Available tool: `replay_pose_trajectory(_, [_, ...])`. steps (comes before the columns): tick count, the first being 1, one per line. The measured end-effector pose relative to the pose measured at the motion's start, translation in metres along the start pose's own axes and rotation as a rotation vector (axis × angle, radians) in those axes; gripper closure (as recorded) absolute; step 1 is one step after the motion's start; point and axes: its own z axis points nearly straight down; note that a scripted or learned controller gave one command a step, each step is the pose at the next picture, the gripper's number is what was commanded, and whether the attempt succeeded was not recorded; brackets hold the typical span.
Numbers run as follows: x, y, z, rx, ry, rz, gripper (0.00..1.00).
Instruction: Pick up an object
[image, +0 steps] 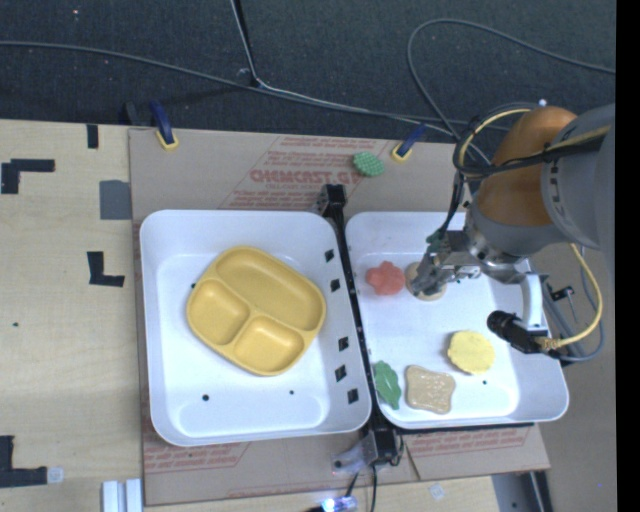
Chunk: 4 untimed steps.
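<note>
In the right bin (500, 410) lie a pink-red toy piece (384, 279), a yellow round piece (470, 352), a tan toast-like piece (430, 390) and a green leaf-like piece (386, 382). My gripper (428, 283) hangs low over the upper middle of that bin, just right of the pink-red piece. Its tip points down at the bin floor, with nothing visibly between the fingers. The arm's grey and orange wrist (520, 190) rises behind it to the right.
The left bin (160, 400) holds a yellow divided plate (255, 308). A small green piece (368, 165) lies on the cardboard behind the bins. Black clips run along the divider (345, 300) between the bins. Cables cross the dark floor at the back.
</note>
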Motion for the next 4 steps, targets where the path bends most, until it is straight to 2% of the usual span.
replay_pose_trajectory(1, [0.0, 0.012, -0.052, 0.0, -0.001, 0.0, 1.0])
replay_pose_trajectory(2, [-0.001, 0.011, -0.036, 0.007, -0.002, 0.002, 1.0])
replay_pose_trajectory(4, [0.107, 0.025, -0.059, 0.005, 0.002, -0.005, 1.0])
